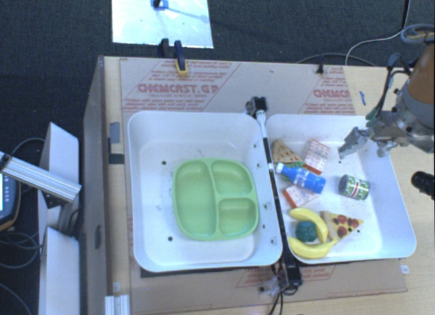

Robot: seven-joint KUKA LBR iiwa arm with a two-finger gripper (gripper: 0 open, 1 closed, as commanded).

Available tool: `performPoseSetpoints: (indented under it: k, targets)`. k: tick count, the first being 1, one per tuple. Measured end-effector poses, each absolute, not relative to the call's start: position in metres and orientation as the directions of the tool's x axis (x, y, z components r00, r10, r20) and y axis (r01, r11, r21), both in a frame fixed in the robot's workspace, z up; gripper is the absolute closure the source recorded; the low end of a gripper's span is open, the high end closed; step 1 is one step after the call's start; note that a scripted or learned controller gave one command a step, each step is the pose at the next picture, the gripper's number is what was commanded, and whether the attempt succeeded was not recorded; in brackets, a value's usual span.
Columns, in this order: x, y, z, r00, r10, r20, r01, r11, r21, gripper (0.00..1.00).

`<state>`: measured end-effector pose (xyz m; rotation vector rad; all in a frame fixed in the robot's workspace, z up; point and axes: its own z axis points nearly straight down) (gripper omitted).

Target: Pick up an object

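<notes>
From the overhead camera I see my tool [361, 140] at the right of the frame, hovering over the upper part of the right bin [397, 201]; whether it is spread or pressed together I cannot tell at this size, and nothing shows in it. Below and to its left lie the candidates: a can [354, 187] nearest, a blue bottle [301, 178], a small carton [316, 156], a wedge [285, 151] by the divider, a pizza slice [341, 224], a banana [311, 247] with a dark green lump [307, 233] resting in its curve. The left bin [146, 164] holds a green tray [215, 198]. I judge the pick as not yet begun: everything rests in the bin, so the descent, grip and lift all remain.
</notes>
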<state>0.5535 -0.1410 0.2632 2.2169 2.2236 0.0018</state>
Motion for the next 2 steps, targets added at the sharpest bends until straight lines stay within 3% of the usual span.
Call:
performPoseSetpoints:
  k: [1,2]
  targets:
    - [0.601,-0.089,0.164,-0.004,1.000,0.001,1.000,0.004,-0.001,0.00]
    - [0.600,-0.084,0.094,-0.001,1.000,0.000,1.000,0.001,0.005,0.00]
